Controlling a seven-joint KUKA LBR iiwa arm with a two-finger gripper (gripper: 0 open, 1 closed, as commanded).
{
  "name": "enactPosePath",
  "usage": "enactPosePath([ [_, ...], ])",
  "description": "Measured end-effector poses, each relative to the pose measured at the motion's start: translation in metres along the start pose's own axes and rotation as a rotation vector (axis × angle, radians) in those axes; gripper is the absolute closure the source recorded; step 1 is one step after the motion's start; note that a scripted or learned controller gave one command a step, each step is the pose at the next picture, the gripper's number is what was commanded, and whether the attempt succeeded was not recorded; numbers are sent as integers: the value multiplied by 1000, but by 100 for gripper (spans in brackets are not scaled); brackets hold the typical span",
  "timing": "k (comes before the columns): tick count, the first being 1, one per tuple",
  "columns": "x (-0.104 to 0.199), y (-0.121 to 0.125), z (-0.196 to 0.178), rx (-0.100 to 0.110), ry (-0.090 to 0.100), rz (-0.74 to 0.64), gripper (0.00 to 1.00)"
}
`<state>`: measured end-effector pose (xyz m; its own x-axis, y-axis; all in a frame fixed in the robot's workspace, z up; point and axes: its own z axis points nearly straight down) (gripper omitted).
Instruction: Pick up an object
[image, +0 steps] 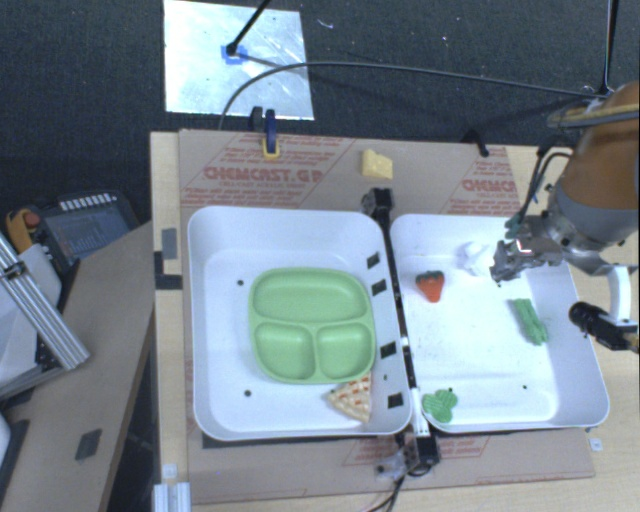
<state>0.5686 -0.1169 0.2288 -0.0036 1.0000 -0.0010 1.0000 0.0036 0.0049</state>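
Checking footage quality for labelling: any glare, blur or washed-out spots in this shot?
Camera view: the right bin is overexposed, so the white object barely stands out; the gripper looks soft and blurred; the foil sheet glares; the green plate is clear.

Right bin (575, 400): floor mostly bare through the centre and near edge. Obstacles: strawberry (431, 286) at left, white crumpled piece (470, 257) near the far wall, green bean pod (528, 321) at right, broccoli (439, 404) in the near-left corner. Left bin (215, 300): green divided plate (312, 324) fills the middle; pizza slice (352, 397) touches its near-right corner.
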Motion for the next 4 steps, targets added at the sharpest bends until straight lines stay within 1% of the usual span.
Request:
enactPosePath([
  [1, 58, 9, -9, 2, 3, -6, 100],
  [2, 114, 13, 5, 4, 3, -6, 100],
  [3, 172, 8, 6, 4, 4, -7, 100],
  [4, 217, 13, 1, 2, 3, -6, 100],
])
